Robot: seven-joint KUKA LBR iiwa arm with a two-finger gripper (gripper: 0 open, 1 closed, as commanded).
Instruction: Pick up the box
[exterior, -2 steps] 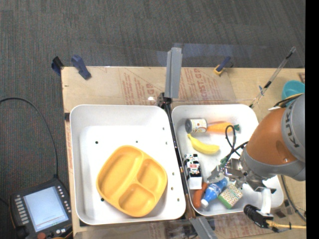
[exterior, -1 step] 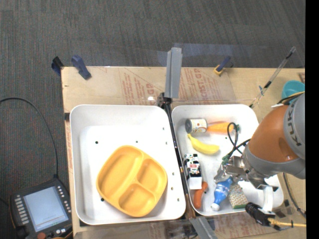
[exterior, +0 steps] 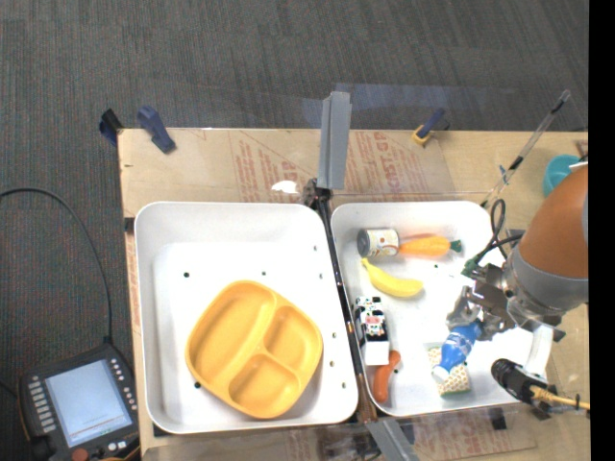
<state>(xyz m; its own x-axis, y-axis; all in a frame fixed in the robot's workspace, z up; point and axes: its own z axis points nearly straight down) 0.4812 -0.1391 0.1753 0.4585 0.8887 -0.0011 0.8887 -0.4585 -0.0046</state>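
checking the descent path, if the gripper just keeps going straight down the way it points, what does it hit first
Most likely the blue and white packet, which lies right under the gripper in the right bin. Depth is hard to judge from this slanted view.

Around the box (exterior: 371, 320), the banana (exterior: 392, 279) and hot dog (exterior: 383, 377) crowd close; its right is bare.

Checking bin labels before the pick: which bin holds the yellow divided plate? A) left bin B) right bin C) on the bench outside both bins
A: the yellow divided plate lies flat in the left bin, while the right bin holds the banana, carrot and other small items.
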